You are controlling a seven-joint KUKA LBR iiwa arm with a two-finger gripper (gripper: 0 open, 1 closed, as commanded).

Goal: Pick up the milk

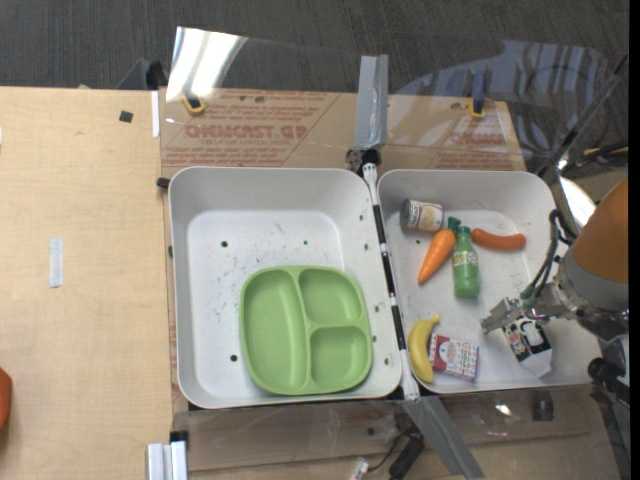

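Gripper (522, 320) sits low over the right white plastic bin (540, 196), near its right-front corner, directly at the small white milk carton with dark print (530, 345), which lies tilted against the bin floor. The metal fingers sit at the carton's top edge, but from this angle I can't tell if the jaws are open, closed, or actually on it, so I wouldn't call it a grasp. The carton is boxy with flat faces, probably an easy pinch if the fingers straddle it squarely; tilted as it is, they could skate off a corner. The rest of that bin is toy food scattered loosely: a yellow plastic banana (424, 347) touching a red-and-white snack box (455, 357), a green bottle (465, 268) beside an orange carrot (435, 256), a sausage (498, 238) and a small labelled can (423, 215) toward the back. All are well clear of the carton. The left bin (200, 268) holds a smooth green three-compartment plate (306, 329).
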